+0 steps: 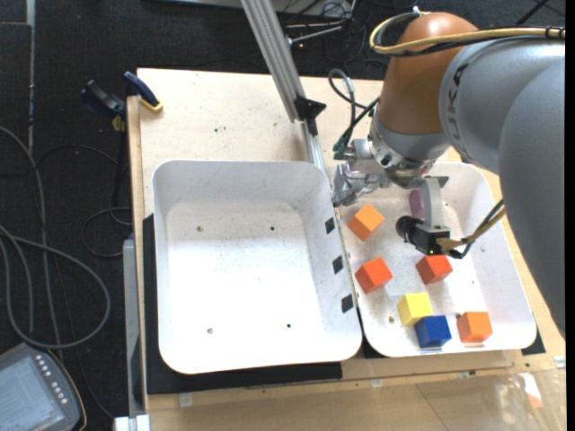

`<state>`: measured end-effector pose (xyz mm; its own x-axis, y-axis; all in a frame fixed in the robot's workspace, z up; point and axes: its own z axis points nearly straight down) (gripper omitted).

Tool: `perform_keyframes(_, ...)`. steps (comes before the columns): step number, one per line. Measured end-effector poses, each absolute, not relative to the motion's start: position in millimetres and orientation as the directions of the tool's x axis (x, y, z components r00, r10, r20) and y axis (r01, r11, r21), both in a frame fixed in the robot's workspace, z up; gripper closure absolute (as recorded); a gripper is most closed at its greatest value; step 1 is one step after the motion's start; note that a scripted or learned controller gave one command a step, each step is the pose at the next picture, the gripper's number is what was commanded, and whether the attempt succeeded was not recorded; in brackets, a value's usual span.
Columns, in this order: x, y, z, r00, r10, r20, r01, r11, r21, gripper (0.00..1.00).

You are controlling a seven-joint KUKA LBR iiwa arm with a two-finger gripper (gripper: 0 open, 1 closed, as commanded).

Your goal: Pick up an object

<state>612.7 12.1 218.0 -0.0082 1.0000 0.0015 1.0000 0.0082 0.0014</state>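
Tool low over the right bin's back edge — cubes wait toward the front.

The tool [352, 180] sits under the wrist by the bin divider; whether it is spread or pressed together, I cannot tell — the arm hides much of it. The nearest orange cube [366, 221] lies just in front of it in the right bin [503, 268], with nothing visibly pinched.

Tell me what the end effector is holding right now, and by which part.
Cannot be told. The end effector sits low over the right bin, above the orange cube; no object shows in it.
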Motion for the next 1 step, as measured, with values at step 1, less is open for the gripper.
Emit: perform_keyframes(1,620.7,58.2,230.7,-0.007,1.000,0.002,1.000,0.007,0.003,1.00)
